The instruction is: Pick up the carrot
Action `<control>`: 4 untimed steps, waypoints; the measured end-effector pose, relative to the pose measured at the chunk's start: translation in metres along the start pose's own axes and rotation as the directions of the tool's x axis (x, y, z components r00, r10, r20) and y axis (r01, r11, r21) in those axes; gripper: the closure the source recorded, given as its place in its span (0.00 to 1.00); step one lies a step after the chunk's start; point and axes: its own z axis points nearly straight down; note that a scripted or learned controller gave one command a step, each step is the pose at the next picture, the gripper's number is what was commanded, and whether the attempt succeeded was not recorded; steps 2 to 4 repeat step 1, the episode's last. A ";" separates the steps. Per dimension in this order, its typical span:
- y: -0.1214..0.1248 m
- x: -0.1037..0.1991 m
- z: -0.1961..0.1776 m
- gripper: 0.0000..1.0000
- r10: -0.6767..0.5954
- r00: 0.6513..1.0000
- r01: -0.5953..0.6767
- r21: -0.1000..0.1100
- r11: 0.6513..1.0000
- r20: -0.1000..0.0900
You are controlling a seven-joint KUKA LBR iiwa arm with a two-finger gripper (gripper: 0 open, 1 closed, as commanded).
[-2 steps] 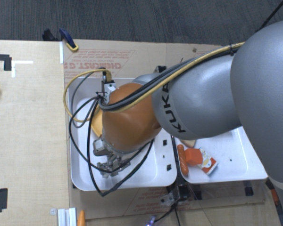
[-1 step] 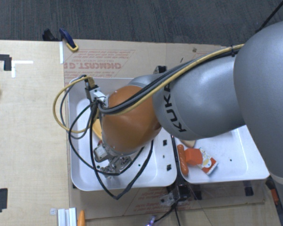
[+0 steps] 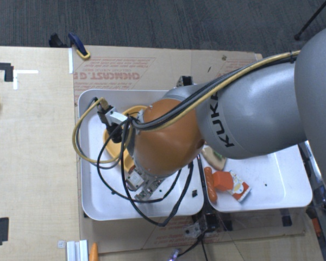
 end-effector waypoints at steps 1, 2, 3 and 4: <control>-0.022 -0.016 -0.058 1.00 -0.144 0.990 0.144 0.002 0.990 0.002; -0.022 -0.016 -0.058 1.00 -0.144 0.990 0.144 0.002 0.990 0.002; -0.022 -0.016 -0.058 1.00 -0.144 0.990 0.144 0.002 0.990 0.002; -0.022 -0.016 -0.058 1.00 -0.144 0.990 0.144 0.002 0.990 0.002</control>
